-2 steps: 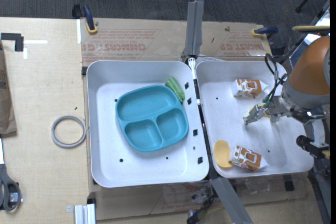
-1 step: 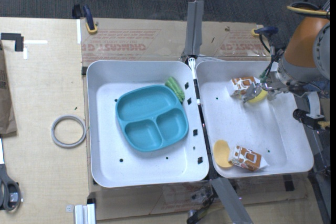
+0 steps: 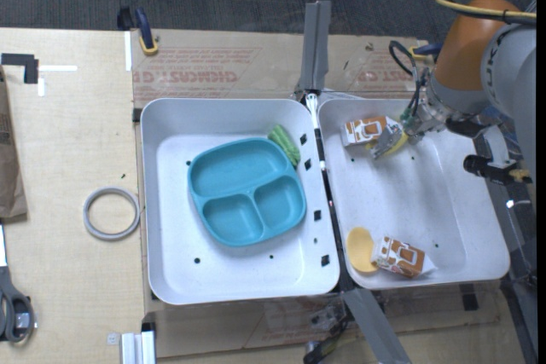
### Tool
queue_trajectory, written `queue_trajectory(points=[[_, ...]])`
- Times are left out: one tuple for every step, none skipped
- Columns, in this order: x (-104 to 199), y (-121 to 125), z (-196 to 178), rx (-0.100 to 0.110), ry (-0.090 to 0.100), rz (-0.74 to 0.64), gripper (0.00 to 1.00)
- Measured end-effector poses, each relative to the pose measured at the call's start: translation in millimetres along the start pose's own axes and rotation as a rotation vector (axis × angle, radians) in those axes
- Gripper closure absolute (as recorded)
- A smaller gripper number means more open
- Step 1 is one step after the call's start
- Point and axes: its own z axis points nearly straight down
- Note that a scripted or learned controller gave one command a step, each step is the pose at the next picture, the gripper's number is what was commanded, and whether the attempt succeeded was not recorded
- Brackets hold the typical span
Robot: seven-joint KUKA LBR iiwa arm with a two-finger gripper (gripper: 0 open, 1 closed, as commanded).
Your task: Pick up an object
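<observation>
In the right bin (image 3: pixel 431 192), a small white and orange packet (image 3: pixel 362 130) lies near the far wall. A yellow banana-shaped piece (image 3: pixel 390 145) lies just right of it. My gripper (image 3: pixel 409 128) hangs low over the bin's far right part, right at the yellow piece's upper end and close to the packet. The grey arm with its orange band (image 3: pixel 467 47) comes in from the upper right. Near the front wall lie a yellow cup (image 3: pixel 361 249) and a second white and orange packet (image 3: pixel 402 257), side by side.
The left bin (image 3: pixel 155 209) holds a blue divided plate (image 3: pixel 247 190) with a green object (image 3: pixel 286 145) at its far right corner. A grey post (image 3: pixel 316 47) stands behind the divider between the bins. A tape ring (image 3: pixel 112 212) and scissors (image 3: pixel 13 313) lie on the bench, left.
</observation>
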Motion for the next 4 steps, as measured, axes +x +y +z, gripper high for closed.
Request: queue_trajectory(points=[[0,-2,-8,0.008,0.003,-0.002,1.0],[1,-4,-7,0.016,0.008,-0.002,0.0],[-17,-9,2,0.012,0.01,0.005,0.0],[-21,-14,2,0.021,0.007,-0.184,0.0]])
